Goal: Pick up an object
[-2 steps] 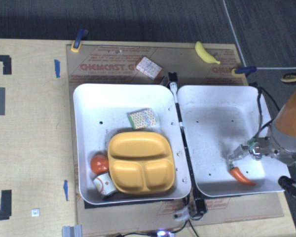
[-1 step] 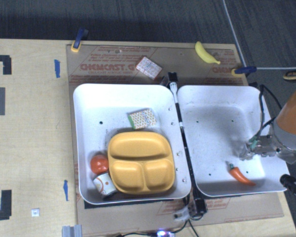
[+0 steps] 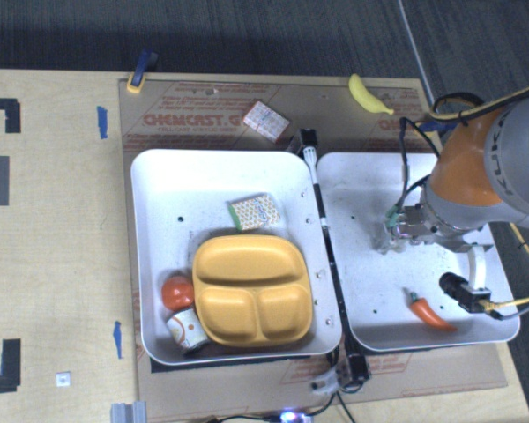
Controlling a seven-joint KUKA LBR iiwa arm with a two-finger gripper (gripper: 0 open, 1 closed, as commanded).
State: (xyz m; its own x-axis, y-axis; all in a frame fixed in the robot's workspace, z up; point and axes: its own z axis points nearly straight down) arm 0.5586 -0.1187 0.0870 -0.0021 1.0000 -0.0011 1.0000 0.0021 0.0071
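1. Over the right bin (image 3: pixel 361 170), the tool (image 3: pixel 404 227) hangs low near the middle of the floor; whether it is parted or closed, or has hold of anything, I cannot tell.
2. Nearest candidate is the orange carrot-like piece (image 3: pixel 429 315), lying near the bin's front edge, well apart from the tool.
3. Its long axis runs diagonally, tip toward the front right.
4. Risk: closing along that axis, not across it, may make it slip or roll toward the wall.
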